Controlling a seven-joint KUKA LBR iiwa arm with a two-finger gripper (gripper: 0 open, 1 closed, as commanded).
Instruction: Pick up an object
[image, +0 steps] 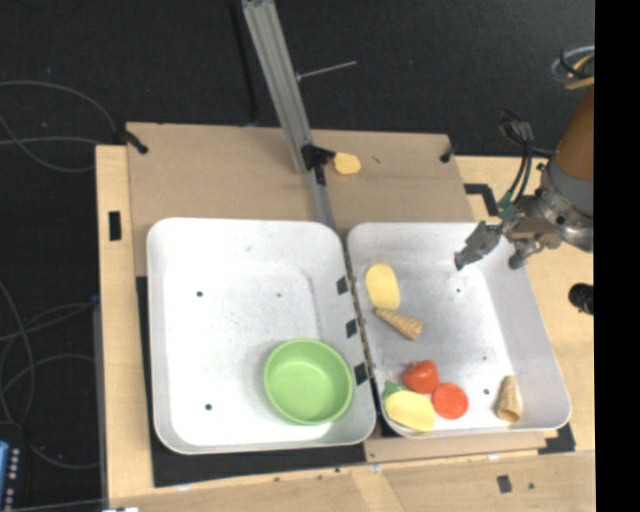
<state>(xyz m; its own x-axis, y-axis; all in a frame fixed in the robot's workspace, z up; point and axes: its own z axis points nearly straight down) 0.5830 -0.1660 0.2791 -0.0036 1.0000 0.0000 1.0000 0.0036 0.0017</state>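
1. You have several candidates in the right bin (520, 330), all below and to the left of the gripper (495, 248): a pale yellow rounded piece (382, 285) nearest, with a tan ribbed cone (399, 322) just under it.
2. Further down from the gripper sit a red tomato-like piece (421, 376), an orange-red round one (450, 401) and a yellow lemon-shaped piece (410, 410), bunched together; a second tan cone (509, 398) lies almost straight below it.
3. Your gripper hangs over the right bin's upper right corner, its two fingers spread apart with nothing between them and touching none of the objects.
4. Far to its lower left, the left bin (200, 270) holds a green bowl (307, 381).
5. Both bins rest on a tan board (400, 175); a small yellow piece (347, 163) lies on it, up and left of the gripper, beside a grey metal post (285, 90).
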